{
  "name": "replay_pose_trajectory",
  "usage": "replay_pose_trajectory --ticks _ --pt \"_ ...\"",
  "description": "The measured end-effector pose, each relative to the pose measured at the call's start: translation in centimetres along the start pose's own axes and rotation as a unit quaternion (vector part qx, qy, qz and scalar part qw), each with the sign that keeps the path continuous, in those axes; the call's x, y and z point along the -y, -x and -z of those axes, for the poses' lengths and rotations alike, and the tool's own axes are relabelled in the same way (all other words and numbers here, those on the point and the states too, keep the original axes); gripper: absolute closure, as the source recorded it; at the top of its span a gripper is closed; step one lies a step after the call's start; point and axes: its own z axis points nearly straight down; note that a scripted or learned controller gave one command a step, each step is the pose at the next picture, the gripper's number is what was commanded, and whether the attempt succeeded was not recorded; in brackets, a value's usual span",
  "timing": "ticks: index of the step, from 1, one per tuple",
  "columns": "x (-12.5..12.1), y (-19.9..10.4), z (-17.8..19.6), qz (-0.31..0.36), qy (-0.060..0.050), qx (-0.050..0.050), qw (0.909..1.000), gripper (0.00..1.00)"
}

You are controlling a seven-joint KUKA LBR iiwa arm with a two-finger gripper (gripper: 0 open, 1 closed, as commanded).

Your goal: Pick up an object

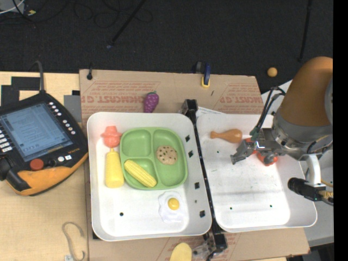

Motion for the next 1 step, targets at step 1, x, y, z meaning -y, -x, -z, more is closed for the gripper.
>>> replay_pose_trajectory --ticks 1 --pt "-0.26 0.04 0.68 0.001 0.007 0.001 1.0 0.0"
